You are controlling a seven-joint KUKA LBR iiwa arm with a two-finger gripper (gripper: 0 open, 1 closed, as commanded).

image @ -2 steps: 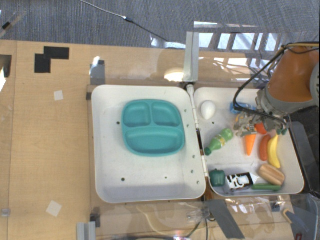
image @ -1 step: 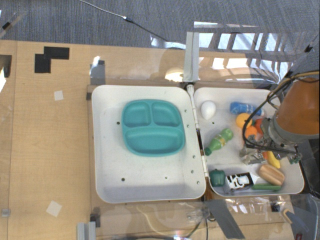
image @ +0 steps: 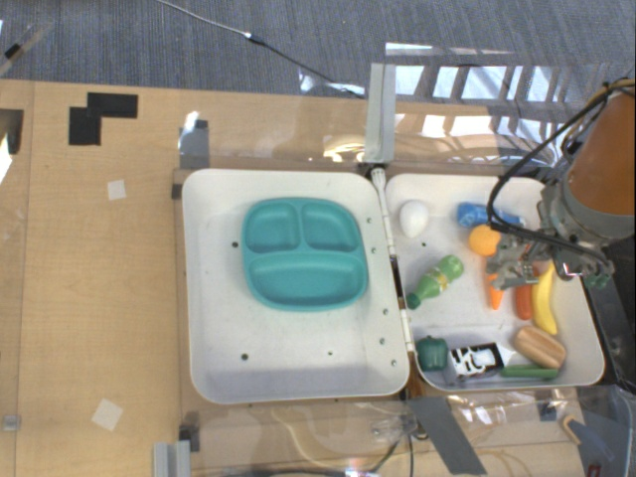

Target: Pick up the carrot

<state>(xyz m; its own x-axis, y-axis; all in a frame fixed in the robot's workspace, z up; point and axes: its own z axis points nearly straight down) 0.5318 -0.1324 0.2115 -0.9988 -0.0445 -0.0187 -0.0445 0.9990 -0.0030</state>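
The gripper [image: 514,262] hangs near the right bin's [image: 467,366] right edge, just above the carrot [image: 494,294]; its opening cannot be told.

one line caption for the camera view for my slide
Arm's hand hovering over the carrot in the right bin; teal plate in the left bin.

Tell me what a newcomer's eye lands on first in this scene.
The teal divided plate stands out first, lying alone in the middle of the left bin. Next comes the crowded right bin: a white egg, a green bottle, an orange fruit and a yellow banana, with the gripper low over the small carrot among them.
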